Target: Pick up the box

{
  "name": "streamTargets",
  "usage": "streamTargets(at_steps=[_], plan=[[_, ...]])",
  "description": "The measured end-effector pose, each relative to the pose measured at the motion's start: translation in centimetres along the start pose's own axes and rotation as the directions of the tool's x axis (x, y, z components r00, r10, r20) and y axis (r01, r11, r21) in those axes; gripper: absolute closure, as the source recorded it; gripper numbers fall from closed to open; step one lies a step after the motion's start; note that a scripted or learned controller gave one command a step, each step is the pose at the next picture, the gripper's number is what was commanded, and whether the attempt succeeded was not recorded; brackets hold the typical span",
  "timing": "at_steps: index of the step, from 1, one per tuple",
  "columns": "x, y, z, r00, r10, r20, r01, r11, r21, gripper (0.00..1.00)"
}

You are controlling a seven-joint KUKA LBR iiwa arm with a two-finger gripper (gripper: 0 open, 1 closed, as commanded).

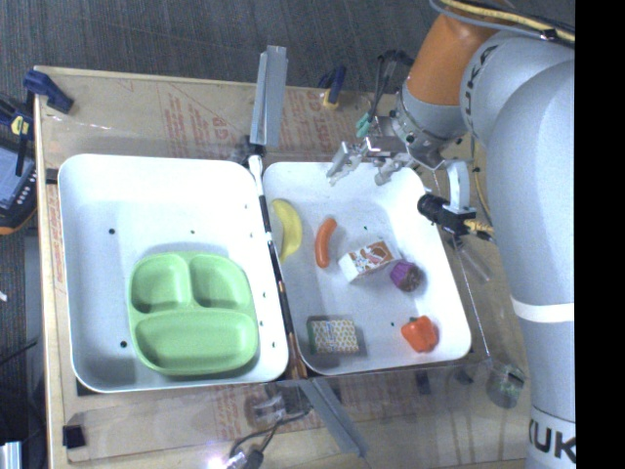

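The box (368,260) is a small white carton with a brown printed face, lying tilted in the middle of the right bin (451,291). My gripper (366,162) hangs over the bin's far edge, well above and behind the box. Its two metal fingers (341,162) are spread apart, with nothing between them.
In the right bin lie a banana (287,225), an orange sausage-shaped piece (324,242), a purple ball (406,277), a red pepper (420,333) and a patterned sponge (335,336). The left bin (93,213) holds a green divided tray (193,313). The arm fills the right side.
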State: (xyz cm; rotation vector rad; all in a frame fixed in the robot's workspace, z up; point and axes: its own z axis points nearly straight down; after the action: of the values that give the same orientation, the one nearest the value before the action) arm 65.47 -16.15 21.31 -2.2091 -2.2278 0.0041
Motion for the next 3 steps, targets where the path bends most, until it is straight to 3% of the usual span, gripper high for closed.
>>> streamTargets(at_steps=[1, 2, 3], plan=[[2.7, -5.5, 6.9, 0.993, -0.118, 0.001, 0.118, 0.993, -0.001, 0.00], [0.0, -10.5, 10.8, 0.998, -0.070, 0.009, 0.070, 0.997, -0.033, 0.00], [-4.7, -4.5, 12.0, 0.979, -0.204, 0.003, 0.204, 0.979, -0.006, 0.00]])
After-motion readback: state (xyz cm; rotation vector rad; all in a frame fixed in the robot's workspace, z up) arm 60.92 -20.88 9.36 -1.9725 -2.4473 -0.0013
